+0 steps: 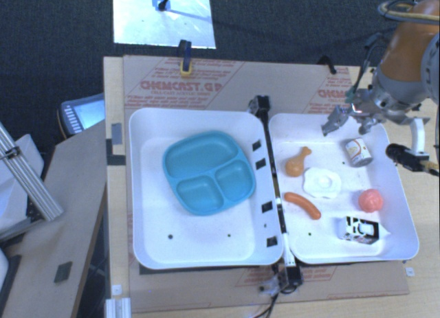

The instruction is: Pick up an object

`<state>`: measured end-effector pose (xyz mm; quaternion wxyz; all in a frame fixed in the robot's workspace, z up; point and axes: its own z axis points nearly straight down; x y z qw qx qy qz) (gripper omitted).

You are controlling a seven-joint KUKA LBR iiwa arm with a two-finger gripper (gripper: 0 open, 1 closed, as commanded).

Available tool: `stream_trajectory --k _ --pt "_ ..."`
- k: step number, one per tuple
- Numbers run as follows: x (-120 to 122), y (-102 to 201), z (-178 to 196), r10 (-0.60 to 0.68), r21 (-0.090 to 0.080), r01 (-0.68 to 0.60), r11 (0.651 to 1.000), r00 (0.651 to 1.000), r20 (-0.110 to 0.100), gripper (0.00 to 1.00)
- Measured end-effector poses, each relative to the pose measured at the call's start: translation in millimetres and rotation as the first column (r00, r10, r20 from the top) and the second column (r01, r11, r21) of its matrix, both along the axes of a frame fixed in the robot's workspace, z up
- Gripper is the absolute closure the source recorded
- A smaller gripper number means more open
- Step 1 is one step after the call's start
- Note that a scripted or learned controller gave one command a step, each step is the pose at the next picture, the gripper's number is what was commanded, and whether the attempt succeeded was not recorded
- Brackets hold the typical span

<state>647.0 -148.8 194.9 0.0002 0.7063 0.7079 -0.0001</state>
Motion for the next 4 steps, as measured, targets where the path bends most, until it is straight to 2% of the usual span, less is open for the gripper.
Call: stream_trajectory --k 1,2,3,4 --pt "0.2 7.7 -60.1 0.003 0.001 -0.003 1.0 1.0 -0.003 0.0" --pt "2.4 7.5 -108.4 0.002 -0.001 -0.002 1.0 1.0 0.006 0.0" --pt "5.6 8.4 -92.2 0.005 0.0 -0.005 1.0 1.0 0.015 1.0" --pt "15.3 9.8 -29.8 0.004 -0.001 -0.004 1.0 1.0 0.008 1.0"
